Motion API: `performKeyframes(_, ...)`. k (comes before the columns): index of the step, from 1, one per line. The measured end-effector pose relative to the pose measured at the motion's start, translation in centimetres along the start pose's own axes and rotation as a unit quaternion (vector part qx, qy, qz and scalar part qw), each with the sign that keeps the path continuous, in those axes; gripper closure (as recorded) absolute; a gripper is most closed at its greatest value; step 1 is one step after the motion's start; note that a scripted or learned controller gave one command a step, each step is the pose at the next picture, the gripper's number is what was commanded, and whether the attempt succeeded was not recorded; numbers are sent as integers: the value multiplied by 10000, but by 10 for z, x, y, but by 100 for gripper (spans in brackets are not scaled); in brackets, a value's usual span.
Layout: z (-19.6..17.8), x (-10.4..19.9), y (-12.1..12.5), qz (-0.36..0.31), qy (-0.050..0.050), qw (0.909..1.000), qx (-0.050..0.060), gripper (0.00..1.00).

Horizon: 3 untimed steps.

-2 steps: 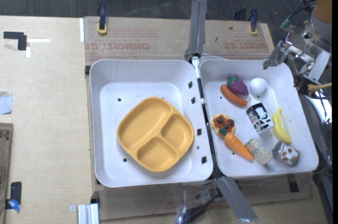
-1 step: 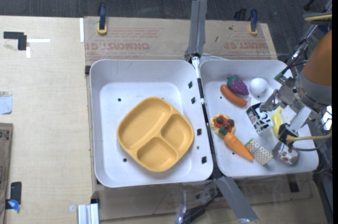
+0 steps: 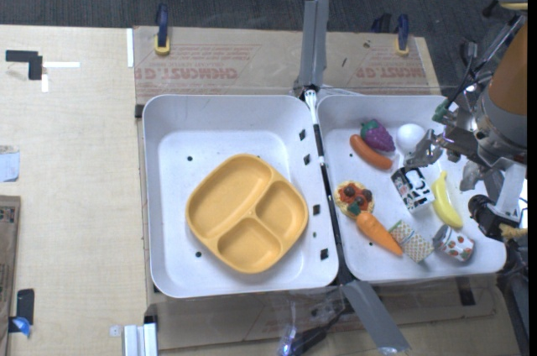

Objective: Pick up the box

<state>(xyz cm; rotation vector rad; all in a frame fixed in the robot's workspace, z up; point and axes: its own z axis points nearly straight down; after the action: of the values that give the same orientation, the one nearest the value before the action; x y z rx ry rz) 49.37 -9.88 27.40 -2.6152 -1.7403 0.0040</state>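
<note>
Box (image 3: 412, 187), small, black-white print, lies in right bin (image 3: 352, 262), between banana (image 3: 445, 201) and pizza-slice toy (image 3: 354, 196), above carrot (image 3: 379, 234). Gripper (image 3: 430, 146) hangs at right bin's right side, just above-right of box, near white egg (image 3: 410, 134); can't tell if open or closed. Hot dog (image 3: 370, 152), grapes (image 3: 377, 135) further back. Yellow divided plate (image 3: 246, 213) in left bin (image 3: 159, 203).

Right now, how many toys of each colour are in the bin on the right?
Orange: 2, the carrot and the sausage
Purple: 1, the grapes
White: 1, the egg
Yellow: 1, the banana
Mixed colours: 4, the pizza, the black-and-white box, the patterned block, the spotted can
Total: 9
</note>
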Motion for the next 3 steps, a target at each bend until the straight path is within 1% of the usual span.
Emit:
performKeyframes(1, 97, -66, 10, -347, 4, 9994, 14, 0)
performKeyframes(2, 163, -65, 81, 205, 36, 9997, -124, 0)
performKeyframes(3, -40, -28, 129, -1424, -2, 9898, -6, 0)
